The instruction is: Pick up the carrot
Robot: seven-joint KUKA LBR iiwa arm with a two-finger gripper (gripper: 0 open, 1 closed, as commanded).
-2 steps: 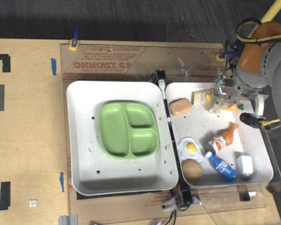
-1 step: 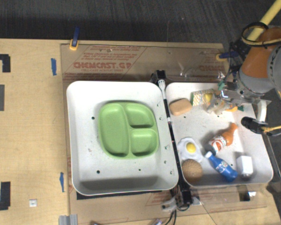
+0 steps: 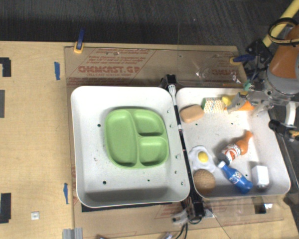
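- grey arm (image 3: 288,81) with a fat orange band round the wrist
- yellow and black cables looping up top
- pale metal claw (image 3: 250,97) hardware, bits of blue

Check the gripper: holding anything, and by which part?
Cannot tell for certain. The gripper sits at the carrot by the right bin's far edge, seemingly at its right end, but the hold is unclear.

On the desk (image 3: 30,148) two bins sit side by side. The left bin (image 3: 84,133) holds a tray (image 3: 137,137). In the right bin (image 3: 274,148), bread (image 3: 192,113) and corn (image 3: 213,104) lie at the back, egg (image 3: 201,157) and bottle (image 3: 235,178) in front.
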